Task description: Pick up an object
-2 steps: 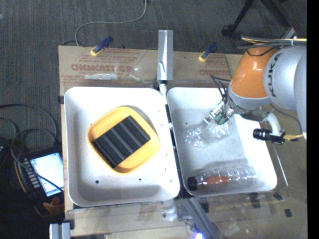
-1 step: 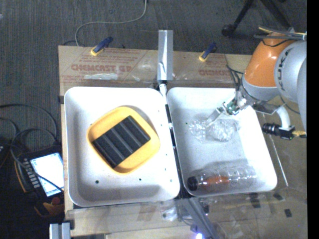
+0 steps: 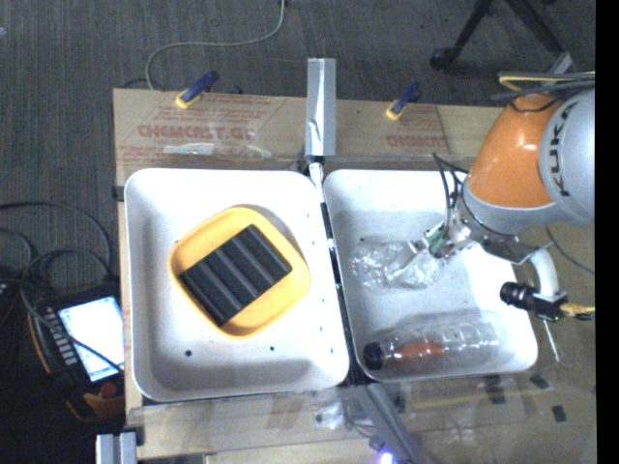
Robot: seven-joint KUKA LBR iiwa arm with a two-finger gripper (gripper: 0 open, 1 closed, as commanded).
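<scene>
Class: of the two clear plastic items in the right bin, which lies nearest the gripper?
The crumpled clear wrapper, beside the gripper; the bottle lies along the bin's near edge.

Colour findings, as seen over my bench. My arm (image 3: 542, 167) is grey with a glossy orange band above the wrist; part of a dark letter mark shows on the grey shell.

Left bin (image 3: 145, 259): white. In it, a yellow tray (image 3: 241, 271) with a black ribbed insert of parallel ridges.

Right bin (image 3: 387, 196): white. In it, a crumpled clear plastic wrapper (image 3: 392, 264), silvery where it catches light, and a clear plastic bottle (image 3: 433, 344) with a black cap and a reddish-orange patch inside.

Bench board (image 3: 213, 133): tan cardboard with faded red lettering. Two clamps (image 3: 196, 89) on it are blue with yellow tips.

Floor: dark grey carpet.
</scene>
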